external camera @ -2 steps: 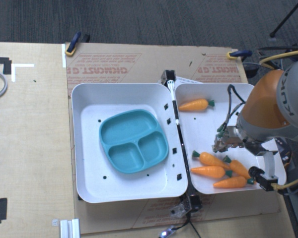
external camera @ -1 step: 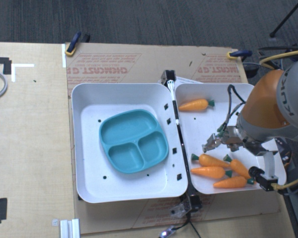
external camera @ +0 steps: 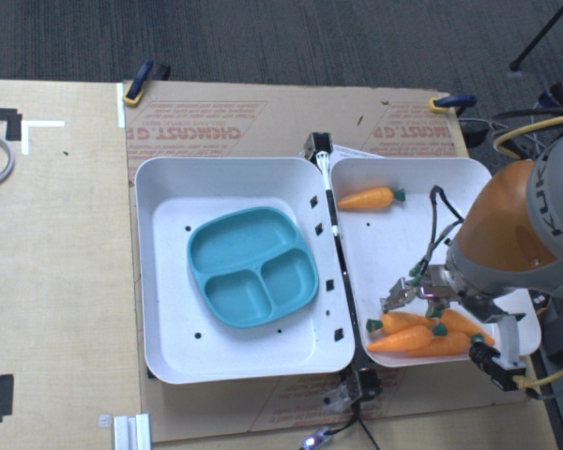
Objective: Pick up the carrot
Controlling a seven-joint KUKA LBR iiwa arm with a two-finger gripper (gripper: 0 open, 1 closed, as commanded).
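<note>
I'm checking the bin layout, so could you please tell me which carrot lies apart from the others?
The carrot at the far end of the right bin, by the divider, lies alone; the other carrots are heaped at the near edge under the end effector.

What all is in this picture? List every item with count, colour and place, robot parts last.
bins: two, white, side by side on the bench
divided plate: one, teal, in the left bin
lone carrot: one, orange, top of the right bin
carrot pile: a few, count unclear, orange, bottom of the right bin
clamps: two, blue and yellow, on the cardboard's far edge
arm: one, grey and orange, over the right bin
tool: one, metal, just above the carrot pile
</note>
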